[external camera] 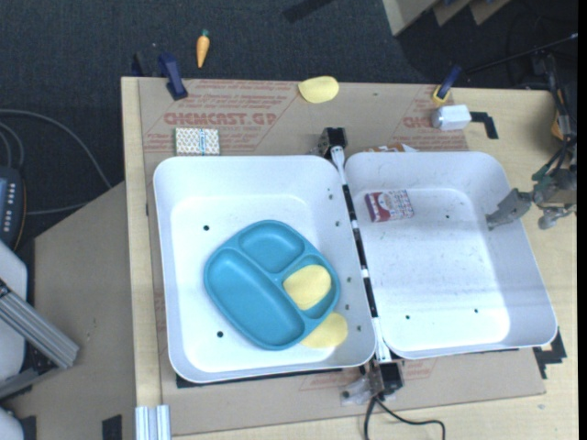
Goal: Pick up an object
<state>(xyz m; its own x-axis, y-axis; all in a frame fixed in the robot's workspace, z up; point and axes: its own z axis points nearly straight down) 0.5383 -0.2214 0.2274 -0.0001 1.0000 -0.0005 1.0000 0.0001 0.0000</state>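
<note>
Cardboard bench (257, 117), red packet (389, 205) in right bin (523, 282), hand (527, 204) nearby, grip unclear

Dark carpet floor (83, 26) surrounds tan bench (138, 200).

One camera is fixed above the bench (229, 117) and looks down at a slant, taking in both bins whole. The left bin (183, 200) sits in the middle of the view, and the right bin (459, 273) reaches toward the right side. The view stands well back: all round the bins it shows bare bench, and beyond the far and left edges a dark floor (83, 44). The bench's near edge runs out at the bottom of the view. The bench looks slightly turned, its edges not square with the view's sides. Part of the arm (550, 191) enters at the right edge, beside the right bin's far right rim.
</note>
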